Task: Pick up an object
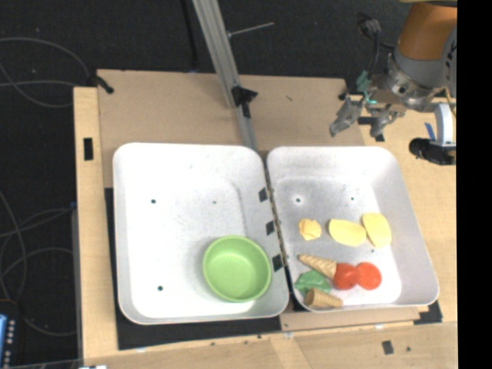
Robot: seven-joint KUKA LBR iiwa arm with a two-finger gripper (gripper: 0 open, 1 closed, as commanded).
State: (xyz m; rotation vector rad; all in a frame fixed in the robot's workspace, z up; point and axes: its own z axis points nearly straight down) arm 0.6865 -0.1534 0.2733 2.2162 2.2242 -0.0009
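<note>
Toy food pieces (pixel 346 256) cluster in the right bin (pixel 400 179), a green bowl (pixel 236 268) in the left bin (pixel 154 175); the tool (pixel 357 123) hangs apart, fingers spread, empty.

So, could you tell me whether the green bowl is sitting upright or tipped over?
Upright: the green bowl in the left bin shows its round open mouth facing up, with nothing visible inside.

— What sits on the tan bench (pixel 169 106)?
— Two shallow white bins, touching along the middle: the left bin (pixel 177 191) towards 9 o'clock, the right bin (pixel 338 179) towards 3.
— And where they touch?
— Small black clips (pixel 270 226) along the seam.
— Anything at 12?
— A slanted metal post (pixel 214 29), its foot just beside the seam.
</note>
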